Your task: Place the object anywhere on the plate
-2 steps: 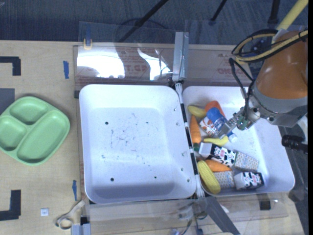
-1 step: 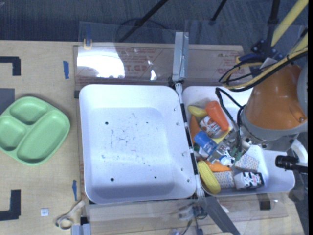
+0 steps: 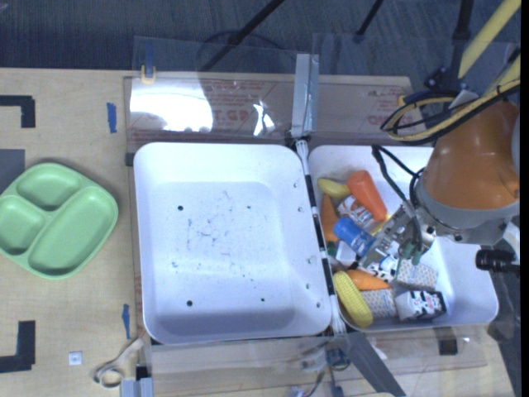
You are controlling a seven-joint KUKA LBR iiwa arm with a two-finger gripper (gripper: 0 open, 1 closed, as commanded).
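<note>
The gripper (image 3: 402, 240) hangs low in the right bin (image 3: 475, 300), over a heap of toy food; its grasp is unclear. A green divided plate (image 3: 56, 218) lies far left of that bin, possibly bare.

Arm: single, grey, orange band (image 3: 471, 160) above wrist, entering from camera view's right, reaching down and leftward. Tool (image 3: 402, 240): two-finger, lowered at wrist's end, tilted leftward; finger state indistinct amid clutter.

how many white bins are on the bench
2. The left bin sits at the middle of the bench, right of the green plate. The right bin adjoins it, holding a pile of objects under the gripper.
</note>
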